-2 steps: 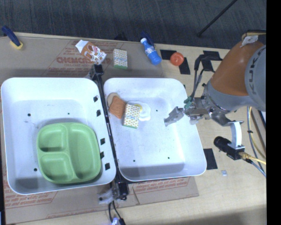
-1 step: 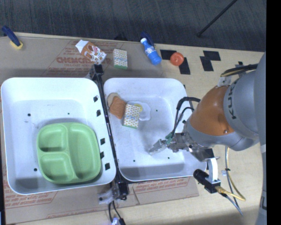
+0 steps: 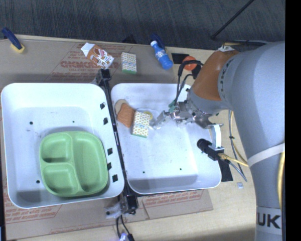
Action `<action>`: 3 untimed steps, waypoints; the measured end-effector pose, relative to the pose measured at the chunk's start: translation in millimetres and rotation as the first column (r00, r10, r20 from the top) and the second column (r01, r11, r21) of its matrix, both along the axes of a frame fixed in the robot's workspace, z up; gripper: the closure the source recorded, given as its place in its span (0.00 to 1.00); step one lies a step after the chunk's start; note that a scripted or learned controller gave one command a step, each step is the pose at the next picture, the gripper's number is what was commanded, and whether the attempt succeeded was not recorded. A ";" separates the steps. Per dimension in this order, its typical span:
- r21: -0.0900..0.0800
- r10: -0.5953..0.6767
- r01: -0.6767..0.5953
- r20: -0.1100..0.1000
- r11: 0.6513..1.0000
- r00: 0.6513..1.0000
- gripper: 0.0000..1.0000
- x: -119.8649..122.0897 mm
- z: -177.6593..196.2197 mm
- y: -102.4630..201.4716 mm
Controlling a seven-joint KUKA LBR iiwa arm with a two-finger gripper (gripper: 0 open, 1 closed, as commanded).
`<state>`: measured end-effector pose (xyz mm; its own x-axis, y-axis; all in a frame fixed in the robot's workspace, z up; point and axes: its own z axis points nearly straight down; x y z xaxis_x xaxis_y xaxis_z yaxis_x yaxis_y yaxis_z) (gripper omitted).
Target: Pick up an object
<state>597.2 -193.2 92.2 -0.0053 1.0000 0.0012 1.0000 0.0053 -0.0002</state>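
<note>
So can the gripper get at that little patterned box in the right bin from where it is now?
Probably yes. The gripper is low in the right bin, just right of the patterned box, with bare bin floor between them.

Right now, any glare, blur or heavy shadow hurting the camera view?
Camera view: soft all over, gripper too blurred to read. The right bin looks washed out, with mild glare on its floor. The green tray is evenly lit; shadows are faint.

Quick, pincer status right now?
Pincer: state cannot be told; low in the right bin, beside the patterned box, nothing visibly held.
</note>
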 end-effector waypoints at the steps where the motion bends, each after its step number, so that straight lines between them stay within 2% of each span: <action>1: 0.000 -0.001 0.001 -0.002 1.000 1.000 0.00 -49.8 43.8 -18.1; 2: 0.001 0.002 -0.002 -0.004 1.000 1.000 0.00 -121.3 -0.8 -5.9; 3: 0.000 0.000 0.000 0.000 1.000 1.000 0.00 -5.3 0.0 -6.1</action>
